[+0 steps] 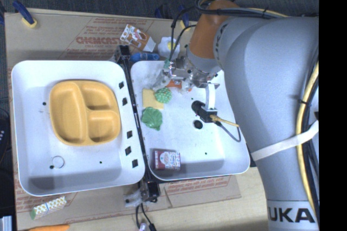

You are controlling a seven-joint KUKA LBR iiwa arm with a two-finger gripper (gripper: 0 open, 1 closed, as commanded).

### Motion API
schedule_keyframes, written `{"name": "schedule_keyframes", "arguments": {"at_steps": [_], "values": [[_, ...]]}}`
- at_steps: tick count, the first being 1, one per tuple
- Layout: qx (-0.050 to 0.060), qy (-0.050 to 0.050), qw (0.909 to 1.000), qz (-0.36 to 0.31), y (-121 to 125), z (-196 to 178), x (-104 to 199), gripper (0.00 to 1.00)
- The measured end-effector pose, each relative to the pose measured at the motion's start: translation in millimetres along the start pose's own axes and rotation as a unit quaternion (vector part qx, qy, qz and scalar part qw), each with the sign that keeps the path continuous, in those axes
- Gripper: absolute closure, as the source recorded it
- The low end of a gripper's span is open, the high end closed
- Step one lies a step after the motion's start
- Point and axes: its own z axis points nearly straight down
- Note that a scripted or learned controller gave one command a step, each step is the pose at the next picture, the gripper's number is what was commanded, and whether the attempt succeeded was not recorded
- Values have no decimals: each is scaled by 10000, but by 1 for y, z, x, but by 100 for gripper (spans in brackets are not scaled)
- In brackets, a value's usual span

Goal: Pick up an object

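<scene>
My gripper (172, 77) is low over the far left part of the right bin (227, 162), under the arm's orange band. A small orange-red thing (174, 84) shows just beneath it; whether it sits between the fingers I cannot tell. Just in front of the gripper lie a bumpy green ball (162, 95) and a yellow block (148, 98), touching each other. A leafy green piece (152, 118) lies a little nearer. A red box (166, 160) rests against the bin's near wall.
The left bin (21, 116) holds a yellow divided tray (85, 111). A black divider (133, 116) runs between the bins. A snack packet (133, 36) and a blue thing (145, 56) lie on the cardboard behind the bins.
</scene>
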Motion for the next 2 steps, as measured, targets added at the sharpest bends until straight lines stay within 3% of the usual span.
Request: {"name": "schedule_keyframes", "arguments": {"at_steps": [1,2], "values": [[-10,4,10000,-30,1,-12,1,100],[-11,5,9990,445,-27,-134,19,100]]}}
